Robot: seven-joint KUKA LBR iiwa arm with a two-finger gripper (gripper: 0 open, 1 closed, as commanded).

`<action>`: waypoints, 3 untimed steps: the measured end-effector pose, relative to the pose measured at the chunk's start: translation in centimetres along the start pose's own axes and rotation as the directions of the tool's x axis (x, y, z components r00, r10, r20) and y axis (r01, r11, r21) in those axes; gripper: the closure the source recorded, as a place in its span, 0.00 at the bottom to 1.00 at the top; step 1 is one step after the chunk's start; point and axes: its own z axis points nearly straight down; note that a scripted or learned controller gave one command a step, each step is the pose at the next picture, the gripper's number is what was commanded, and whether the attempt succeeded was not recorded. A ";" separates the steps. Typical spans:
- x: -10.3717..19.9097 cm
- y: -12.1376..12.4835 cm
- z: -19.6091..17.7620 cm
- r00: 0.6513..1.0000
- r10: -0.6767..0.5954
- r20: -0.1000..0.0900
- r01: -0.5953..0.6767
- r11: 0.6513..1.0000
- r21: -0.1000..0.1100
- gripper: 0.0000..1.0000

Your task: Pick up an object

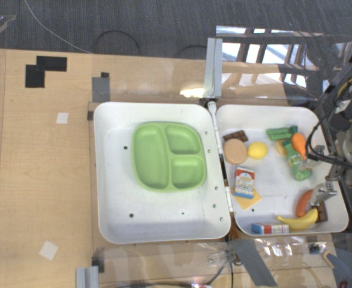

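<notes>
The right bin (271,114) holds several toy foods. An orange carrot (299,144) lies beside a green bottle (297,164) and a green piece (282,132). A yellow lemon (257,150) and a tan round bun (235,153) sit near the bin's left wall. A small printed carton (244,182) rests on a yellow wedge (248,199). A red sausage (303,203) and a banana (299,221) lie at the front right. My gripper (325,192) hangs low over the bin's right side, just right of the sausage, and nothing shows in its grasp.
The left bin (122,221) bears a green divided plate (168,156). A white tube (270,228) lies along the right bin's front wall, and a brown block (235,136) sits by the bun. Cables and the arm crowd the right edge.
</notes>
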 end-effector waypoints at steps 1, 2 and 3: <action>-5.3 -0.7 10.0 0.998 0.061 0.011 -0.061 0.998 0.003 0.00; -5.7 2.5 10.1 0.999 0.045 0.008 -0.045 0.999 0.001 0.00; -0.4 -0.8 10.0 0.992 -0.129 0.010 0.129 0.992 0.004 0.00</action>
